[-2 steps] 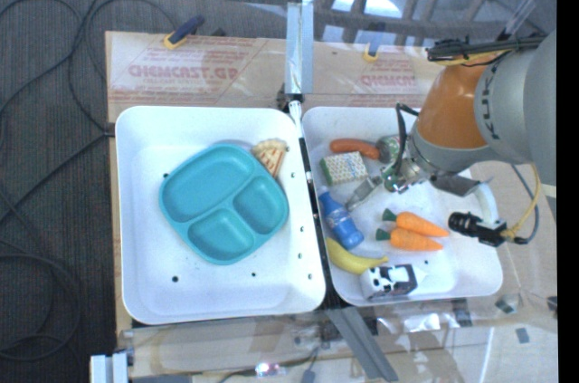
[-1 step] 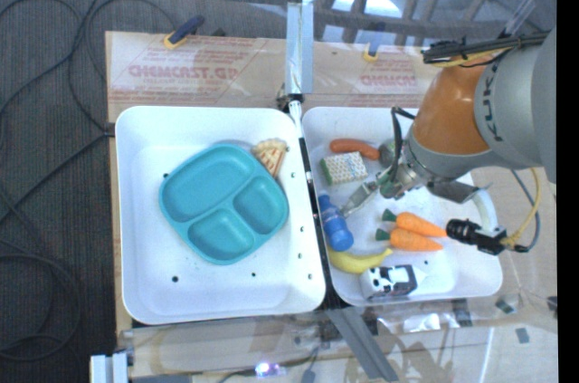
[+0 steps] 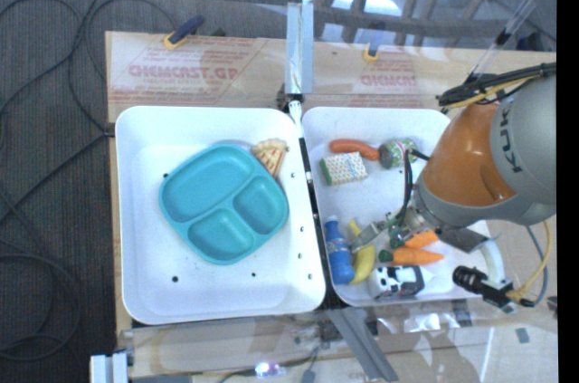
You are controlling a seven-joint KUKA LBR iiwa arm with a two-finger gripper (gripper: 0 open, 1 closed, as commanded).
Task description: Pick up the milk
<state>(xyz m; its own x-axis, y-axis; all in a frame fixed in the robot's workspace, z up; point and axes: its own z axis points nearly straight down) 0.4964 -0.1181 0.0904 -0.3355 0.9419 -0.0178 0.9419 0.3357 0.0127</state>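
Note:
The milk [image 3: 399, 281] is a small white carton with black cow patches. It lies on its side at the front edge of the right bin [image 3: 380, 124]. Just behind it lie two orange carrots [image 3: 418, 255]. My gripper [image 3: 396, 230] hangs low over the front middle of the right bin, a little behind the carrots and the milk and apart from the carton. The grey arm with its orange band [image 3: 463, 164] covers the right part of that bin.
In the right bin: a blue bottle [image 3: 338, 253] and yellow banana [image 3: 364, 263] left of the milk, a dotted block [image 3: 345, 167], an orange sausage [image 3: 354, 148] and a ball [image 3: 395, 152] at the back. The left bin [image 3: 145, 282] holds a blue divided plate [image 3: 224, 203] and a pizza slice [image 3: 270, 157].

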